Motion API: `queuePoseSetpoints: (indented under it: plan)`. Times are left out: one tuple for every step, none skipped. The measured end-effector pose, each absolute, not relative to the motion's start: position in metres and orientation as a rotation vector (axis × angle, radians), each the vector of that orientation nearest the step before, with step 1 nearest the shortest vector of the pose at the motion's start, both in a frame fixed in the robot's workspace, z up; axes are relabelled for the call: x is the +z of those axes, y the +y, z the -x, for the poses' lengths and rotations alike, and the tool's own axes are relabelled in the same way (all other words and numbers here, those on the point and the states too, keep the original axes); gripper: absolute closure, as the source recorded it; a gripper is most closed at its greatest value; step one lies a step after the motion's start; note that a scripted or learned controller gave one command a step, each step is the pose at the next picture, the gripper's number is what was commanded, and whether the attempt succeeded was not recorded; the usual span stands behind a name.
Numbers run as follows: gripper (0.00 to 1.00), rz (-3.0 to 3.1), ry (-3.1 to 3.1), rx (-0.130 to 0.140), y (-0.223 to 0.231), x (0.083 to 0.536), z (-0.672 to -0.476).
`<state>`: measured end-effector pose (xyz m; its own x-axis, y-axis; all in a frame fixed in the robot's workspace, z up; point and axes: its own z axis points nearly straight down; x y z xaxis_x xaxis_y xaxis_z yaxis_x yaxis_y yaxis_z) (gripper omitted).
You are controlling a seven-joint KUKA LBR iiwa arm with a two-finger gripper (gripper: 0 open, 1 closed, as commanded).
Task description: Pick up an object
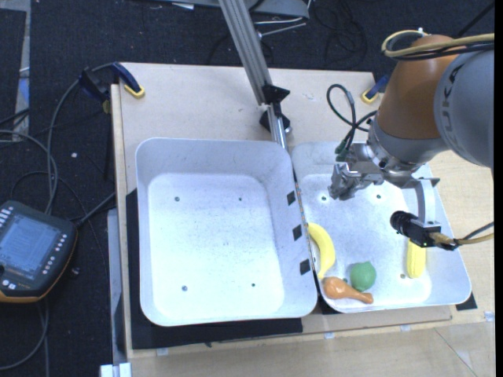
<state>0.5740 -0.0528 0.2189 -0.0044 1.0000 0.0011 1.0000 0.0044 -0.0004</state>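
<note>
The arm [448,77] is reaching in from the right and hanging over the far part of the right bin [449,287], 1 of 2 white bins on the bench. Its gripper [344,185] is pointing down near that bin's far left corner, above bare floor; nothing is showing between its tips, and whether they are apart or together cannot be told from this slanted view.

4 candidate objects are lying in the right bin's near half: a yellow banana [322,247] against the left wall, an orange piece [344,289] just beside its lower end, a green ball [362,275] touching or nearly touching the orange piece, and a second yellow piece [415,261] toward the right wall, partly hidden by a black fitting. The left bin [149,210] is holding none of them.

Judged step: approach, before any grasp. The next move is calling for travel toward the near side, centring over 1 object, then descent. The banana, hugging the wall, is probably leaving little room for a finger.
</note>
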Motion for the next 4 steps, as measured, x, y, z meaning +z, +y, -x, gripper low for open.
queuePoseSetpoints:
  plan:
    - [1.00, 2.216, -2.226, -0.001, -0.005, 0.225, -0.576]
    - [1.00, 2.216, -2.225, -0.001, 0.044, 0.228, -0.580]
    - [1.00, 2.217, -2.225, 0.000, 0.085, 0.225, -0.602]
    - [0.00, 2.221, -2.222, 0.001, 0.083, 0.225, -0.602]
